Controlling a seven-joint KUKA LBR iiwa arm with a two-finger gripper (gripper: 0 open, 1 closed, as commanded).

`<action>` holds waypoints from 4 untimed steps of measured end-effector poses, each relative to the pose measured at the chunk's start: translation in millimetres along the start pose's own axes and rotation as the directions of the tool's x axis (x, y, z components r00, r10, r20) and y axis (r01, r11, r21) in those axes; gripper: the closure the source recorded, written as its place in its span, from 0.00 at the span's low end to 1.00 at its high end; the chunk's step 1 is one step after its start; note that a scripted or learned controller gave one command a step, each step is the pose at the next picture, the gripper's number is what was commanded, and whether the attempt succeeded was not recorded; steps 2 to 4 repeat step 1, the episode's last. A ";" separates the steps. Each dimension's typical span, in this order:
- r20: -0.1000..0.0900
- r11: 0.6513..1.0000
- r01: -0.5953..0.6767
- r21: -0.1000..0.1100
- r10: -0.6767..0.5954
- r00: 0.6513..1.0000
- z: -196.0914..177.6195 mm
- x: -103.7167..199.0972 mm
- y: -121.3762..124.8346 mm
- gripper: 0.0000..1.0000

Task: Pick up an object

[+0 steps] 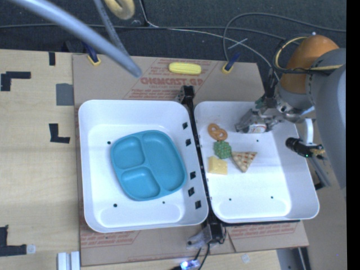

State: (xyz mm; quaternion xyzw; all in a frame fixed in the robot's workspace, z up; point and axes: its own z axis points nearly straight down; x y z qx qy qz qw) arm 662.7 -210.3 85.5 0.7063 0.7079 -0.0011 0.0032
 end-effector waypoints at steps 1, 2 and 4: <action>0.001 1.000 0.001 -0.002 -0.001 1.000 -12.4 0.4 0.9 1.00; 0.001 1.000 0.001 -0.002 -0.001 1.000 -12.4 0.4 0.9 1.00; 0.001 1.000 0.001 -0.002 -0.001 1.000 -12.4 0.4 0.9 1.00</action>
